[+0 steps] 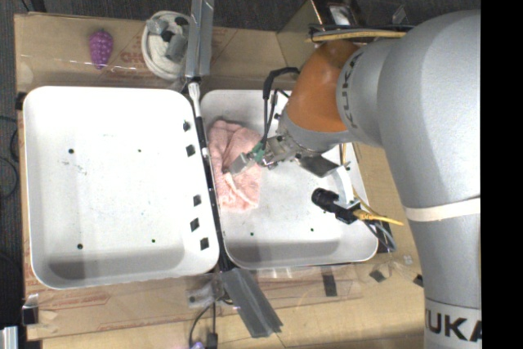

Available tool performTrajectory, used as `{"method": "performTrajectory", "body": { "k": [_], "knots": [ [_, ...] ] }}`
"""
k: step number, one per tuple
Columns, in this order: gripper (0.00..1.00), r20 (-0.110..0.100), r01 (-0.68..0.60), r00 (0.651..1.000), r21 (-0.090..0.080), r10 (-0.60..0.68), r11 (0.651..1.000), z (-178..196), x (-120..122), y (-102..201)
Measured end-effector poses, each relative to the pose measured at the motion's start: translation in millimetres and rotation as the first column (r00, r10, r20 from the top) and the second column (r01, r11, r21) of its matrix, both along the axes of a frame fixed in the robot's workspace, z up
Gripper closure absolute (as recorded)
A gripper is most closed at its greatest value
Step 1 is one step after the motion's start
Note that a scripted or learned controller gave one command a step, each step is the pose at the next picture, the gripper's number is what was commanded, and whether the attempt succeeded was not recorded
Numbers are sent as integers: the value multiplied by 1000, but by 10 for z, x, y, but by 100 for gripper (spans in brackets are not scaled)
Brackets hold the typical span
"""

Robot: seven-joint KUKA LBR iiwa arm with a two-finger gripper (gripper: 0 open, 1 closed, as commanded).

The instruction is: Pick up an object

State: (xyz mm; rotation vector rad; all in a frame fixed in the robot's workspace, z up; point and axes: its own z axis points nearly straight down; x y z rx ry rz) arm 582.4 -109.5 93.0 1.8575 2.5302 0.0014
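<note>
Camera view looks down at a slant on two white bins side by side on the surface, and the tool (248,160) is low inside the right bin (286,253), its tip over the right-hand edge of a pink cloth (231,163). That cloth is the thing to be picked up: it lies crumpled against the left wall of the right bin, close to the divider between the bins, with its upper part bunched into soft folds and its lower part spread flatter on the bin floor. It looks limp and thin, pale pink with lighter streaks, so I judge it will drape and sag when raised, not keep its shape. As for progress, the approach seems done, since the tool is down at the cloth and touching or nearly touching it, but the lift is not: the cloth rests on the bin floor along most of its length. Whether the tool is wide, narrow or pinching a fold I cannot tell, because the tip is small and partly hidden by the wrist. What is left, in my judgement, is a secure pinch on a fold and a clean rise. The left bin (106,266) holds nothing the tool is near.
</note>
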Motion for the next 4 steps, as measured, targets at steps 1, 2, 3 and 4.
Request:
{"method": "performTrajectory", "body": {
  "k": [1, 2, 3, 4],
  "knots": [
    [0, -2, 162, 987, 0, -162, 987, -6, 664, 72],
    [0, 1, 127, 992, 0, -127, 992, 10, 758, -596],
    [0, -3, -80, 997, 1, 80, 997, -6, 752, -163],
    [0, -2, -172, 985, -1, 172, 985, -5, 598, 17]
  ]
}}
